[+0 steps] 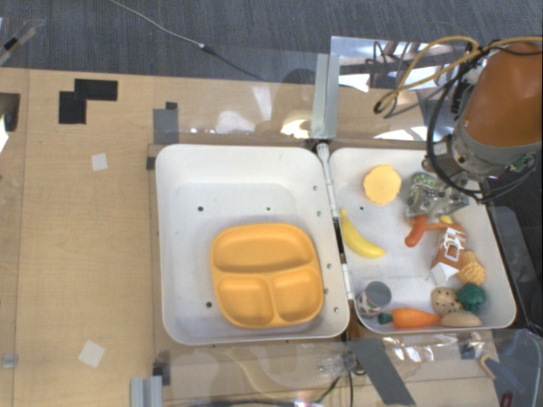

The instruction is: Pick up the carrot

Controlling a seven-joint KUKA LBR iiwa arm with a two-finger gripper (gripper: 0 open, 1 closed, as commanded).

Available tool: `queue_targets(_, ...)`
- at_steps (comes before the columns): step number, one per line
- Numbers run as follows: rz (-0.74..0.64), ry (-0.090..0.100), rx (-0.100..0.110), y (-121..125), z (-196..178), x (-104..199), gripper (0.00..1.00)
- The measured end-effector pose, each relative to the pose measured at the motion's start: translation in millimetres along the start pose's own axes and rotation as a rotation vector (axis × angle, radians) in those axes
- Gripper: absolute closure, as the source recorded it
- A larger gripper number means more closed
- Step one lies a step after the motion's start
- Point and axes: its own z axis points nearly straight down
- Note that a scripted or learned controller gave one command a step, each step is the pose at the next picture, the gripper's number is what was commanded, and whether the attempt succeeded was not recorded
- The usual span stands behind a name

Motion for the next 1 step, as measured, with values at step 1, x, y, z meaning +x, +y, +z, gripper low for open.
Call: queue_targets(1, 0.183, -0.004, 0.006, 40.3, 74.6, -41.0, 1.0)
